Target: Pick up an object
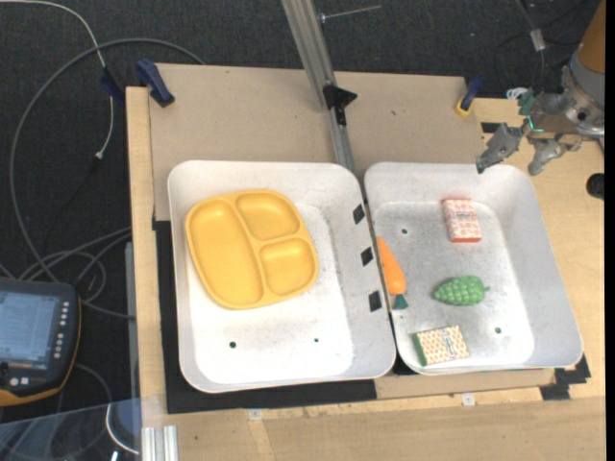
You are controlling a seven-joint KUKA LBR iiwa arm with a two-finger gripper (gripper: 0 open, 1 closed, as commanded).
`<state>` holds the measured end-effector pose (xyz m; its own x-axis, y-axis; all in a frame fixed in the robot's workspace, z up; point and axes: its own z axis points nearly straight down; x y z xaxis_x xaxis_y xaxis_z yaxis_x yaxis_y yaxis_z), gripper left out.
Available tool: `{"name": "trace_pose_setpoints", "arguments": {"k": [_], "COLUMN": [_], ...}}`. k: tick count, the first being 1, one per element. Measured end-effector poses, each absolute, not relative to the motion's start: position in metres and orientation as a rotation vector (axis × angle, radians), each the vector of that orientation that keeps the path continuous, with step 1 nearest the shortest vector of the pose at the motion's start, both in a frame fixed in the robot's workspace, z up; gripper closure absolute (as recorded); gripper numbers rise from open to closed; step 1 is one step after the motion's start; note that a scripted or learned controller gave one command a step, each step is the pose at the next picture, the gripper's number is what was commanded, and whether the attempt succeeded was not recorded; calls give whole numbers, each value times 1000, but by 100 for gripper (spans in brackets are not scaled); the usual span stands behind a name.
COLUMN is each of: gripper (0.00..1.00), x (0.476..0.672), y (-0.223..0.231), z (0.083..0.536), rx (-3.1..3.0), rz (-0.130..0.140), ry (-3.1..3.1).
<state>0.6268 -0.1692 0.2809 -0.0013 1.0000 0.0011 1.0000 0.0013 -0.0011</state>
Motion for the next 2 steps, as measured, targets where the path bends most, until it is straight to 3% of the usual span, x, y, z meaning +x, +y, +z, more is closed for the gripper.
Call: {"name": "trace_pose_setpoints", "arguments": {"k": [1,2], "gripper": [0,0], "x": [627,619], "y": [-169,-175], "z": [281,224], "rx": [-2219,-2217], "rz": [1,6], "ry": [-2222,-2217]}}
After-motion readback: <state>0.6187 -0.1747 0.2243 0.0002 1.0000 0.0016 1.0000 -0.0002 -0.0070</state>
